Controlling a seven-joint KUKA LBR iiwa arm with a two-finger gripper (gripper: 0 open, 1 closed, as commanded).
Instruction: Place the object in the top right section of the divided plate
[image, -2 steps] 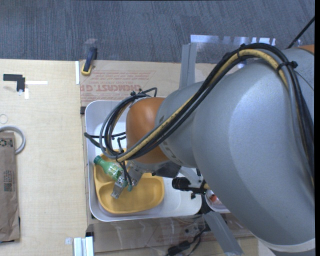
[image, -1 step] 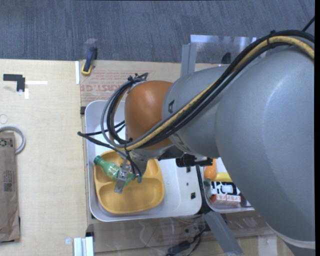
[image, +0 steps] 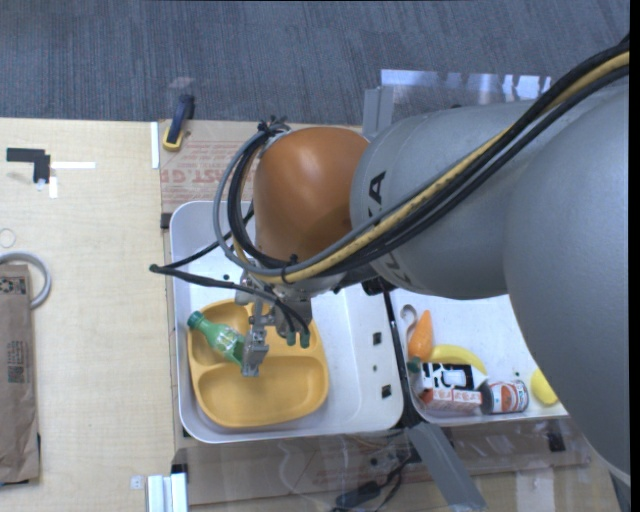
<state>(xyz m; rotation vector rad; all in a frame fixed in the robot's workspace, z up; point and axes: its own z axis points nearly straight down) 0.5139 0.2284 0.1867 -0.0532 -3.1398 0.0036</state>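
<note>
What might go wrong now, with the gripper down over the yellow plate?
1. The green bottle lies tilted across the divided plate, touching the gripper; it may roll into the wrong section.
2. Loose cables hang low above the left bin and might snag.

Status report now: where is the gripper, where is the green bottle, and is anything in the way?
Gripper low over yellow divided plate, fingers not readable. Green bottle lying in plate's upper-left part, beside gripper. Arm hides plate's top right section.
</note>
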